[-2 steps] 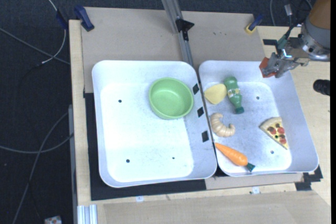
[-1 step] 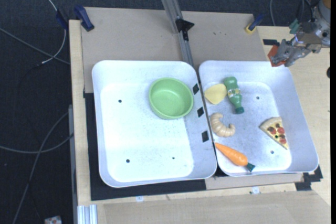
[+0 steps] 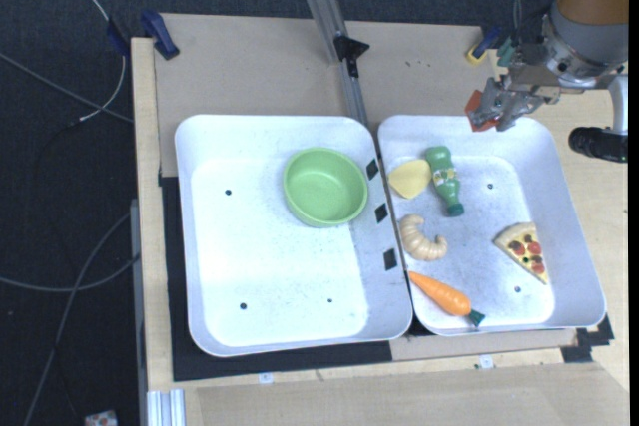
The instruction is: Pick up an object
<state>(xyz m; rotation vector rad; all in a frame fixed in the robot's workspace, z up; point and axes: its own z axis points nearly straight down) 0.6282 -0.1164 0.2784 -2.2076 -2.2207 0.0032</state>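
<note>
At the near edge of the desk (image 3: 250, 65), two shallow white bins are seen side by side. In the right bin (image 3: 569, 214), a toy carrot (image 3: 442, 294) is laid closest to the front rim, with its green tip turned toward the right. Just behind it, a pale croissant (image 3: 421, 240) is found near the bin's left wall. A pizza slice (image 3: 523, 250) is placed to the right of these, well apart from them, toward the right wall. Farther back, a yellow, rounded piece (image 3: 409, 179) is set beside a green bottle (image 3: 443, 179); the two are touching or nearly so, and the bottle is laid on its side with its cap pointing to the front.

In the left bin (image 3: 210, 214), a green bowl (image 3: 324, 187) is held upright in the far right part, near the wall shared with the other bin. The rest of that bin's floor is speckled white.

Beyond the far rim of the right bin, the hand (image 3: 494, 111) is seen over the bin's back edge, at the end of the grey arm. Something reddish is visible at its tip, but whether the hand is wide, narrow or gripping cannot be told. Blue clamps (image 3: 160, 35) are fixed at the desk's far corners.
</note>
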